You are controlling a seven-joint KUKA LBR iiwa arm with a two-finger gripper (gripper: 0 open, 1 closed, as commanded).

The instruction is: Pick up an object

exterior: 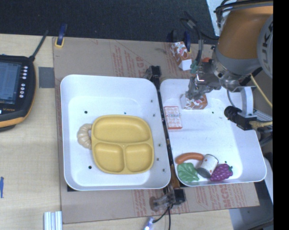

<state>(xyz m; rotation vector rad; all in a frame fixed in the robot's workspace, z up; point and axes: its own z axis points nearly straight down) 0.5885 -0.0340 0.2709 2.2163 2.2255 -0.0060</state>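
I see the gripper (198, 87) over a small packet (196, 102) in the right bin (240, 143); its grip I cannot tell. The packet's long axis is unclear.

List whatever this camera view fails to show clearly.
- Gripper: open or shut is unreadable; wrist hardware blocks it.
- Small packet under the gripper: partly covered, print too small.
- Beige item: half hidden behind the yellow tray.
- Handheld screen: cut off by the left edge.

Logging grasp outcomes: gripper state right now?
Gripper: down over a small packet in the right bin; whether it grips it cannot be told.
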